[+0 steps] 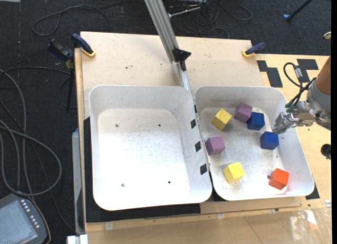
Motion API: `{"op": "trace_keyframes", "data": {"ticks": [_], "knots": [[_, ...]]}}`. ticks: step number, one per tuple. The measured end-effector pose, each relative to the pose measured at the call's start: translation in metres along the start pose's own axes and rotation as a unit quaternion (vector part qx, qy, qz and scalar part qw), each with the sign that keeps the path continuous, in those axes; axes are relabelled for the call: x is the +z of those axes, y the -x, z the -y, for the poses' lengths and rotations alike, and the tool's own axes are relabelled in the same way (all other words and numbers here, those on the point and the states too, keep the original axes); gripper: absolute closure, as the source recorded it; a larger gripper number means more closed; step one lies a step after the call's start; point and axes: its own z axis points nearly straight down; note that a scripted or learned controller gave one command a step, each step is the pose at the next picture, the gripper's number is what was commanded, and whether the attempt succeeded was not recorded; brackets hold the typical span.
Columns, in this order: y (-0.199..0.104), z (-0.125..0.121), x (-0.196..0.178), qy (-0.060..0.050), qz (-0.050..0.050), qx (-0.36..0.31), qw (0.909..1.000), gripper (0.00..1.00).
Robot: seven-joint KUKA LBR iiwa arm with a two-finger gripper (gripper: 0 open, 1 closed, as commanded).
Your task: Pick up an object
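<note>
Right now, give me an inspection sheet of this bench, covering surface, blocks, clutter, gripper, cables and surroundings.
Surface: pale board carrying the left bin and the right bin, side by side.
Job's things: all in the right bin: two yellow blocks, two purple blocks, two blue blocks, one orange block.
Clutter: yellow-tipped clamps at the board's far corners.
Gripper: gripper over the right bin's right side, beside a blue block; grasp cannot be judged.
Cables: black cables on the floor, left.
Surroundings: dark carpet, metal post, pendant at lower left.
</note>
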Motion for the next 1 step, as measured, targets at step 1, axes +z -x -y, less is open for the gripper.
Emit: {"op": "trace_keyframes", "data": {"ticks": [1], "knots": [[0.0004,-0.0019,-0.0381,0.000,0.000,0.000,1.0000,1.00]]}}
